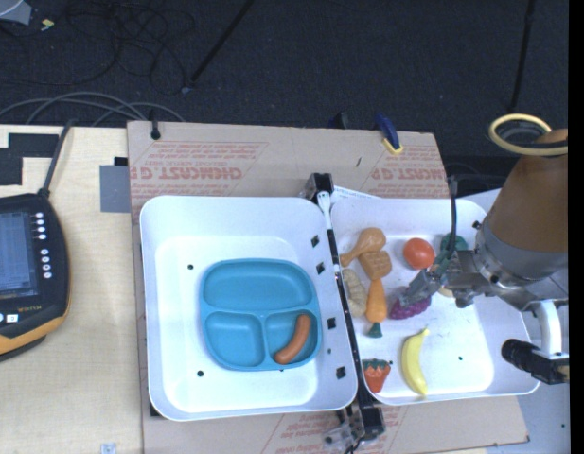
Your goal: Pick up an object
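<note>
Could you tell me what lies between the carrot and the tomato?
In the camera view, bare white bin floor lies between the carrot and the tomato.

- Two white bins [168, 253]: smooth plastic, slight sheen.
- Blue divided plate [244, 301]: matt plastic.
- Toy food, e.g. banana [414, 362] and tomato [418, 252] near the fingers: glossy plastic look.
- Sheet under the bins [273, 159]: matt printed cardboard.
</note>
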